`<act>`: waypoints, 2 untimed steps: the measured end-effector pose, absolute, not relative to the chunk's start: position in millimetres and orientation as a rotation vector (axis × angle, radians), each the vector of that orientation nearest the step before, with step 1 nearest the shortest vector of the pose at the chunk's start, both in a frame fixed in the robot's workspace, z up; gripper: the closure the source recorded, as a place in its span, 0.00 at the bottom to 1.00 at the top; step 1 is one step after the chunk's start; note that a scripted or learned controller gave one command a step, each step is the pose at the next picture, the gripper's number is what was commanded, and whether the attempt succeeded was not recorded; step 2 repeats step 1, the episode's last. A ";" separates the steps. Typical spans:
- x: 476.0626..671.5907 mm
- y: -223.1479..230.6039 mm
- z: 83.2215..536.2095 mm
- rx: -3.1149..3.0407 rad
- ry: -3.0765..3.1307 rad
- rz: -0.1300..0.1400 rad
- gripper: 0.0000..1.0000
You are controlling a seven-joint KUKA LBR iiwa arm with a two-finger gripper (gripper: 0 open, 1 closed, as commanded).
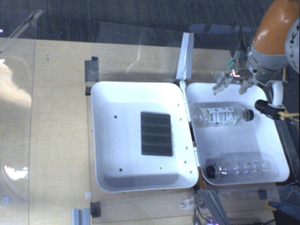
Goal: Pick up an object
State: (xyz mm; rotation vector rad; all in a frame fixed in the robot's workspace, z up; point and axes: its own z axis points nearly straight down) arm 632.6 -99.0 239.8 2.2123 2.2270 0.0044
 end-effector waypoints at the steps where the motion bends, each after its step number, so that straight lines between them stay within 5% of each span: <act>1: 628.8 -140.8 159.6 2.223 2.217 0.003 0.00; 2: 628.8 -140.8 159.6 2.223 2.217 0.003 0.00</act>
